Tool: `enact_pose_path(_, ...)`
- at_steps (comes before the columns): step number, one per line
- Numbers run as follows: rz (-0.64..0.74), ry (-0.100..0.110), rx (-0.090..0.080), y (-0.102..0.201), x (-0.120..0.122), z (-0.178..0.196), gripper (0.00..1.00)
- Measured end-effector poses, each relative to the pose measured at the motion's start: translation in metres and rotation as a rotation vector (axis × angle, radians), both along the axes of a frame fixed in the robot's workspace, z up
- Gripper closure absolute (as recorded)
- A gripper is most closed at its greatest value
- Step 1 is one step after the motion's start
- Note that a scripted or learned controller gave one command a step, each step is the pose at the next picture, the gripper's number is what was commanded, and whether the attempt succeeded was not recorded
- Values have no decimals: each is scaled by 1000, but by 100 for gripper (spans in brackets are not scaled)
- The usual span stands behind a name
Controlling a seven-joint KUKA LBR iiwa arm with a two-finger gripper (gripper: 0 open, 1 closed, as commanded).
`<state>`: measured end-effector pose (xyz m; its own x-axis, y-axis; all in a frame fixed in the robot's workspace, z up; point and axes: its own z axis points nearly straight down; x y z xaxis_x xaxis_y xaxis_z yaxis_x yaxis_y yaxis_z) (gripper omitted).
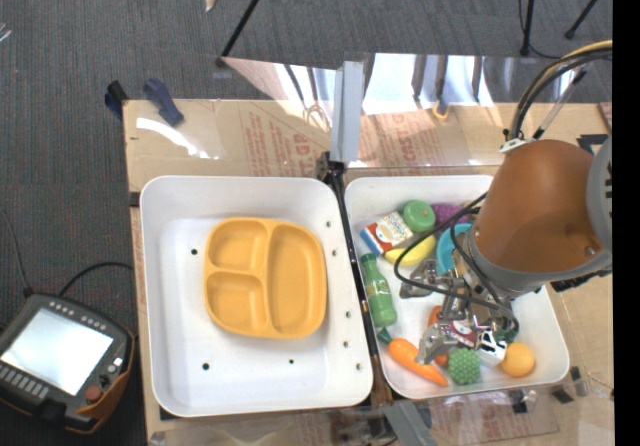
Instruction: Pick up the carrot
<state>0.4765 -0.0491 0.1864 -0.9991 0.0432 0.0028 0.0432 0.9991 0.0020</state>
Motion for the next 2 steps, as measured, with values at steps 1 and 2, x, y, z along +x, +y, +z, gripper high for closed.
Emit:
enact_pose_path(1,550,0,2,-30,-1,-39,0)
enact_pose_path(2,544,3,4,-35,6,-89,0)
